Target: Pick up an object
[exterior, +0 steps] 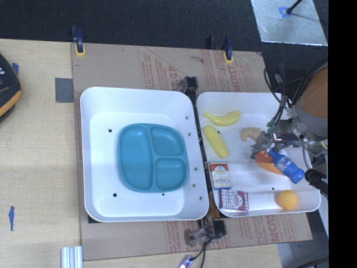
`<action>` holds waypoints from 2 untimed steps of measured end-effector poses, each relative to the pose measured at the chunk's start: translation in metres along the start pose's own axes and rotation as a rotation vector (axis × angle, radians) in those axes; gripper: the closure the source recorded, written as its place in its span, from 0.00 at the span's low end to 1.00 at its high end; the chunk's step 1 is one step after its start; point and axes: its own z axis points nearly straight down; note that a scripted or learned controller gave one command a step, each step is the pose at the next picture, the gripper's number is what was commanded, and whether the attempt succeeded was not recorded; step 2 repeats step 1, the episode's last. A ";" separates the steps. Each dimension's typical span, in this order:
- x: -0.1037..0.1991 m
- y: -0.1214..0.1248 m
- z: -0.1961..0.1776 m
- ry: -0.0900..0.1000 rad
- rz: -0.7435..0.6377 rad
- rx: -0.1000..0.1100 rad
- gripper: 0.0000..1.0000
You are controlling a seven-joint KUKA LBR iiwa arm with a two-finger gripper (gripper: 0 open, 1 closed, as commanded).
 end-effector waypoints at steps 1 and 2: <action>0.054 0.014 -0.009 -0.001 -0.001 0.001 1.00; 0.054 0.014 -0.009 -0.001 -0.001 0.001 1.00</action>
